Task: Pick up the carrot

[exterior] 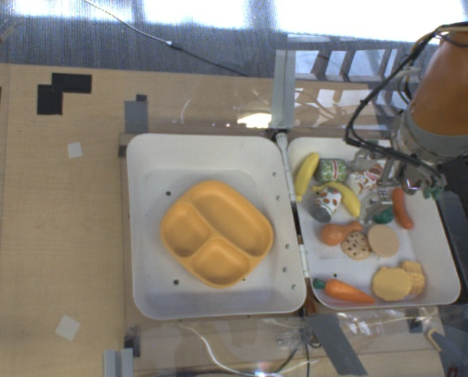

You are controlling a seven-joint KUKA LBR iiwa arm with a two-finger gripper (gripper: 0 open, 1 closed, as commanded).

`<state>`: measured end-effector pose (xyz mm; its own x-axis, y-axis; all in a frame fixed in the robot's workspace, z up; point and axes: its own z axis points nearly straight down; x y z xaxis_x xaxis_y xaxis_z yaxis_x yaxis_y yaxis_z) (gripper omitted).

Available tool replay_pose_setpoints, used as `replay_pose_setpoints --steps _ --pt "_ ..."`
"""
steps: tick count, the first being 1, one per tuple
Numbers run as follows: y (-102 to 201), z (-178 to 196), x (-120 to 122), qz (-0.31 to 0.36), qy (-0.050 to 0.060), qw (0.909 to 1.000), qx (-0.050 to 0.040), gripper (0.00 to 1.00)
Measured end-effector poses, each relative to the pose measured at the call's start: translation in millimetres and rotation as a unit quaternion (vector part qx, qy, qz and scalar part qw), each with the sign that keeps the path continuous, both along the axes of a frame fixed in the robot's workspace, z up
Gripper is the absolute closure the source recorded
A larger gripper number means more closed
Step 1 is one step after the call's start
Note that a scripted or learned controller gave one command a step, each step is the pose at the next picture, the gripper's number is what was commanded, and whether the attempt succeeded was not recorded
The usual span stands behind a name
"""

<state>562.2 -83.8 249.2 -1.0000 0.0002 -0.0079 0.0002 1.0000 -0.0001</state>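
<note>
Two white bins sit side by side on the counter (61, 234). The left bin (151, 289) holds one yellow divided plate (216, 232) with three compartments. The right bin (446, 277) holds toy food: two bananas (305, 173) (343, 197), two small cans (332, 170) (325, 204), one cookie (356, 245) and one carrot (346, 290), among other pieces.

The carrot lies at the bin's near edge, toward the left corner — long axis almost left to right, green stem end to the left, pointed tip to the right and slightly nearer. It is orange, smooth and tapered.

The end effector (385, 187) hangs over the far part of the right bin, well apart from the carrot; whether it is spread or pressed together — I cannot tell.
</note>
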Motion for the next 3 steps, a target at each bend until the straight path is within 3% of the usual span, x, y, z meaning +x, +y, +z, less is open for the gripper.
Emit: replay_pose_setpoints --steps 1,2,3 --pt "17 -66 -74 0.033 0.003 0.9995 0.0004 0.0" --pt "1 -158 -42 0.065 -0.007 0.9979 -0.0015 0.0" --pt "-6 -159 -45 -0.06 -0.004 0.9982 -0.001 0.0"
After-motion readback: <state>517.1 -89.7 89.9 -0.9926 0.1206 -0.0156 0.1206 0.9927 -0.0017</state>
